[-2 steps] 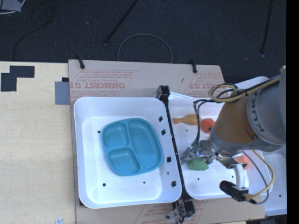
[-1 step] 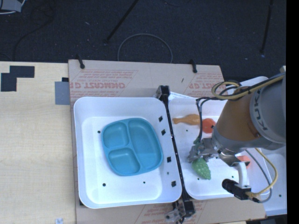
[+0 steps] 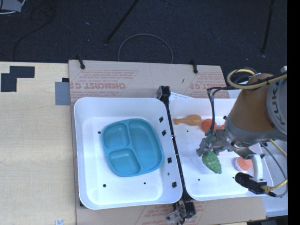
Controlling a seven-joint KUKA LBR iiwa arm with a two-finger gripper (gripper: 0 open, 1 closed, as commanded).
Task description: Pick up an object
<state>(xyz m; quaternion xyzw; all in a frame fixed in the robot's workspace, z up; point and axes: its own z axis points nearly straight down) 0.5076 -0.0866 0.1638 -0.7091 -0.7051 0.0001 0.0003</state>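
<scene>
One candidate stands out, the bumpy green plastic grape bunch in the right-hand white bin, and the grey two-finger gripper is hovering touching its top, grip unreadable, so I'd be centring before squeezing.

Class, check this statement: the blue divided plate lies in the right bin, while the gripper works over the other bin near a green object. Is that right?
Not quite. The camera view shows the blue divided plate in the left bin. The gripper is over the right bin, near the green object, so the rest stands.
</scene>
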